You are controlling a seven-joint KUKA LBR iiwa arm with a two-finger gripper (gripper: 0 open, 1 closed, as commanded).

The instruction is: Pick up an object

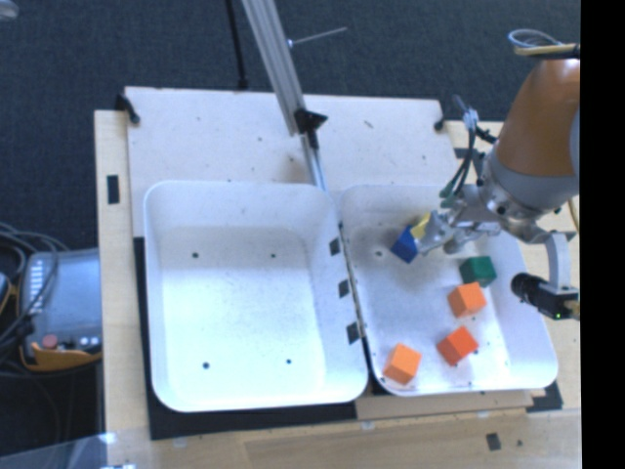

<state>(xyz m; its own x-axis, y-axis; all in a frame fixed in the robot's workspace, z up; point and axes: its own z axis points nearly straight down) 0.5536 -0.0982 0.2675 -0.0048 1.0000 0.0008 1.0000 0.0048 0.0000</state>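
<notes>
The right bin [527,360] holds several small blocks. A blue block [405,246] lies in its upper left part with a yellow piece [421,226] touching its upper right side. My gripper [439,234] sits just to the right of these two, right up against them. Whether either one is held cannot be made out. A green block [479,269] lies just below and right of the gripper. Three orange blocks are spread lower in the bin: one [467,299] under the green block, one [457,344] lower down, and one [401,362] near the front left corner.
The left bin [161,262] stands beside the right one, sharing a middle wall. A slanted metal pole [278,57] rises from the back of the bench between the bins. A grey box with cables [63,301] sits off the bench at the left.
</notes>
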